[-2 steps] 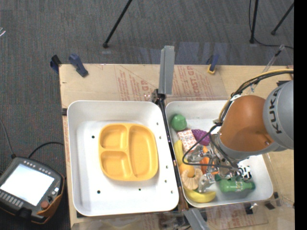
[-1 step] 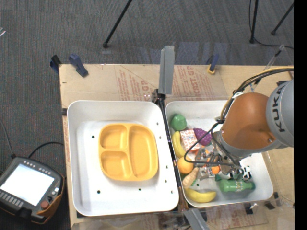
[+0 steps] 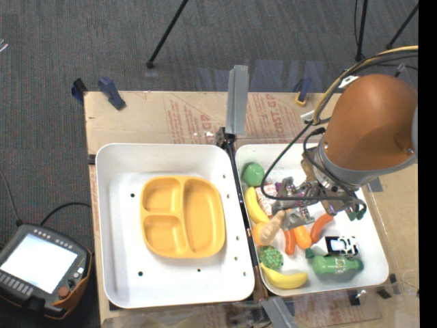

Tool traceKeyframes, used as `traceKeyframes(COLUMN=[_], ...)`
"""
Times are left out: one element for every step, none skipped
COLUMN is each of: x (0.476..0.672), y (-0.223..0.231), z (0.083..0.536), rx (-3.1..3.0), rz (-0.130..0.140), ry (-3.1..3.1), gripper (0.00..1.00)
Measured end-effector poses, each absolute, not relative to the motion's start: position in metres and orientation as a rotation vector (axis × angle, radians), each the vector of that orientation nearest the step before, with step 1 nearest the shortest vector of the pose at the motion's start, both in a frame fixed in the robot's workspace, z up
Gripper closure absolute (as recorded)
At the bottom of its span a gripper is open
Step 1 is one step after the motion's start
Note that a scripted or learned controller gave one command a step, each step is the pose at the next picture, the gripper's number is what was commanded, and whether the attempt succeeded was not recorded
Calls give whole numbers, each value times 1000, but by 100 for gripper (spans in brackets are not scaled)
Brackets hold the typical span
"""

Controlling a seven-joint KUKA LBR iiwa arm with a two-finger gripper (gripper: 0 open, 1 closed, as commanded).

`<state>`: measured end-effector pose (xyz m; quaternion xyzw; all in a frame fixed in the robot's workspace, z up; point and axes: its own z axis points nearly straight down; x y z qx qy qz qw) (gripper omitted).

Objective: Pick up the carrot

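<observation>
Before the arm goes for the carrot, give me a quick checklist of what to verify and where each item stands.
1. Carrot in view in the right bin: ok.
2. Tool above that bin, near the carrot: ok.
3. Tool opening: cannot tell.
4. Carrot free of neighbours: not ok, a second orange piece and a green bottle lie close.
5. Carrot already held: cannot tell.
6. Yellow divided plate in the left bin, out of the way: ok.

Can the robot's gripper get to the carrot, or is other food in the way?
Probably yes. The gripper hangs in the right bin just above the carrot, whose top looks bare. It is crowded though: a second orange piece and a tan piece lie right beside it.
</observation>
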<state>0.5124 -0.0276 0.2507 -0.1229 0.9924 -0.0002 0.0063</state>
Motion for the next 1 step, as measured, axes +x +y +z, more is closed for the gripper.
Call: traceKeyframes(x=[490], y=[-57], z=[225], rx=[-929], rz=[3], ry=[3002], gripper=[100])
